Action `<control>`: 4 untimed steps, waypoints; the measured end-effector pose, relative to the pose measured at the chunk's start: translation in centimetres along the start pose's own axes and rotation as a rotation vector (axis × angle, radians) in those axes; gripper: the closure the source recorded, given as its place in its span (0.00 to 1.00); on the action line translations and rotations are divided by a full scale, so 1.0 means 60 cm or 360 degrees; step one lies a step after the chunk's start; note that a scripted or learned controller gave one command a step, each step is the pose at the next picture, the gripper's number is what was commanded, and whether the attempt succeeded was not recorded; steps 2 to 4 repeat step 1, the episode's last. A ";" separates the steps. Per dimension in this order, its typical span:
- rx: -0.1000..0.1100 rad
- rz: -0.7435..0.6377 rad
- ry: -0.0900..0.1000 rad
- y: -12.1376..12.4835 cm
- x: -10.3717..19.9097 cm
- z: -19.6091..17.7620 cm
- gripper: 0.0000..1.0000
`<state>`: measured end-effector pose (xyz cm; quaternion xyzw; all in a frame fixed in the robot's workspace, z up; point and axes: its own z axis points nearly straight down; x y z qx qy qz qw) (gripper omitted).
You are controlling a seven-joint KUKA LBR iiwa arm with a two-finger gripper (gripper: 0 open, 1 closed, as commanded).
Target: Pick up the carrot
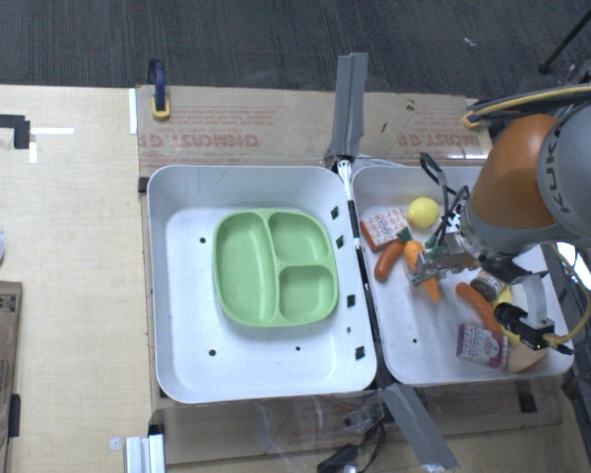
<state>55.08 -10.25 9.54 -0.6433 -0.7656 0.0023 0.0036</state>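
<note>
The gripper (431,269) is lowered into the right bin (414,348), just beside the carrot (415,254). Whether its fingers are spread or pressed together cannot be told. A green divided plate (276,266) sits in the left bin (177,363).

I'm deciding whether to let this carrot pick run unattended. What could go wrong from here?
1. The gripper sits low over a tight cluster: the carrot lies right beside a hot dog and a small red packet, so it may grab or nudge a neighbour instead.
2. A second orange piece lies nearby, which could be mistaken for the target.
3. The lemon could roll if bumped.
</note>
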 end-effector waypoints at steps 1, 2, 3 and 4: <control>-0.0005 -0.0124 -0.0004 0.054 0.072 -0.156 1.00; -0.0005 -0.0124 -0.0004 0.054 0.072 -0.156 1.00; -0.0005 -0.0124 -0.0004 0.054 0.072 -0.156 1.00; -0.0005 -0.0124 -0.0004 0.054 0.072 -0.156 1.00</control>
